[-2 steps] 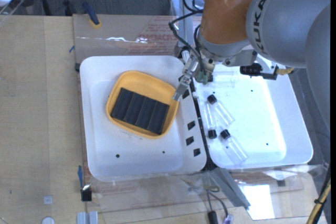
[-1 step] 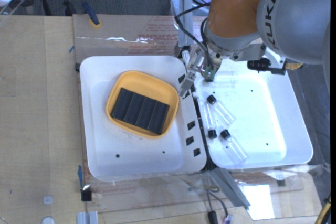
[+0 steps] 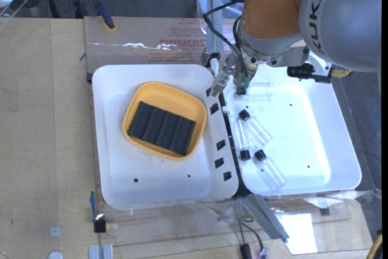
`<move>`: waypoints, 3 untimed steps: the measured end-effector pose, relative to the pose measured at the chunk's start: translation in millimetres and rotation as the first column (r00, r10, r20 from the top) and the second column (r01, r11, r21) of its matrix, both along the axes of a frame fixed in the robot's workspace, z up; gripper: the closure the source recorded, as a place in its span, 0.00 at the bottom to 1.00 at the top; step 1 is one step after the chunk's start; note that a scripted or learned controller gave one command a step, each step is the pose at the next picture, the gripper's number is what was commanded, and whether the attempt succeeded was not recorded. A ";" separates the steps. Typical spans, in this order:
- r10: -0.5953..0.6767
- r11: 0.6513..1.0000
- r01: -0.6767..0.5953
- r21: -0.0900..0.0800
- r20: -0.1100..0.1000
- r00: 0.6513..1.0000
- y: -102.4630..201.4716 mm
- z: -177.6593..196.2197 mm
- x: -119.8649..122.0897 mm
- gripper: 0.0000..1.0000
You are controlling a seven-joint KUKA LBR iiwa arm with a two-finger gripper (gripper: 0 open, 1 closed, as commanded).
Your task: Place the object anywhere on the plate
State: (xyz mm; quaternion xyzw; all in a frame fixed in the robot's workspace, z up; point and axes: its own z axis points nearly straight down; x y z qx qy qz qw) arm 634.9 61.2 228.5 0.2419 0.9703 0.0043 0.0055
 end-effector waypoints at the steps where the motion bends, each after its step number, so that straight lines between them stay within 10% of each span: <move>1: 0.200 0.980 -0.200 -0.005 -0.009 0.980 -2.2 -42.8 17.5 1.00; 2: 0.200 0.980 -0.200 -0.004 -0.009 0.980 -2.3 -42.8 17.6 0.00; 3: 0.233 0.972 -0.233 -0.006 -0.005 0.972 -2.4 -2.9 9.9 0.00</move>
